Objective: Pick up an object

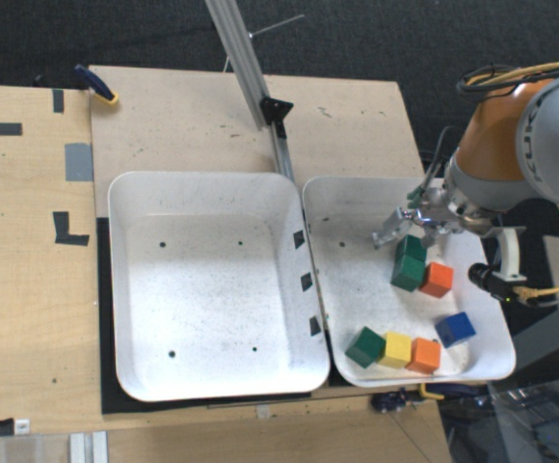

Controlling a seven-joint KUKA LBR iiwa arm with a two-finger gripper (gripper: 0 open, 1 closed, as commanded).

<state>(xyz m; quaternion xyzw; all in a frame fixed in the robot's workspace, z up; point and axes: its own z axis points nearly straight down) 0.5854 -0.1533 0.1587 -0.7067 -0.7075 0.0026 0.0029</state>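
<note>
Green block [409, 264] just beneath claw [405, 228]

Bins [212, 193]: looked like smooth white plastic, speckled.
Tabletop [29, 258]: was pale, matt wood.
Blocks [409, 263]: looked painted, smooth.
Pole [236, 41]: was dull metal.

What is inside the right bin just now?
The right bin holds six blocks: a green block and orange block below the gripper, a blue block, and a green, yellow, orange row. The arm covers the bin's far right corner.

Grey arm [547, 152], orange band, seemingly metallic pincer [407, 222]
</note>
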